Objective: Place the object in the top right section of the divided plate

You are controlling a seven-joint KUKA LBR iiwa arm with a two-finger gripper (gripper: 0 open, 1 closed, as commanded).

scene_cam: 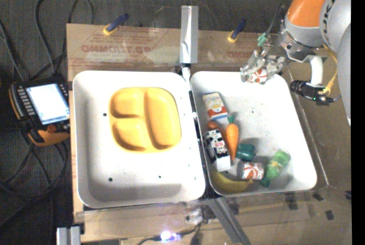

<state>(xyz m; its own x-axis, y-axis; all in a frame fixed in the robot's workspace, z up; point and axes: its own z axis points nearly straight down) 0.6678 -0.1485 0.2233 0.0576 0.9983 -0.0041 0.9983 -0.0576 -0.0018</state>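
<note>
A yellow divided plate lies in the left white bin, with one long section on its right and two smaller ones on its left. My gripper hangs over the far rim of the right bin, well to the right of the plate. It is shut on a small red-and-white object, which shows between the fingers, lifted off the bin floor.
In the right bin lie an orange-and-white carton, a carrot, a cow-print carton, a teal cup, a red-and-white can, a green bottle and a banana. A tablet sits left of the bench.
</note>
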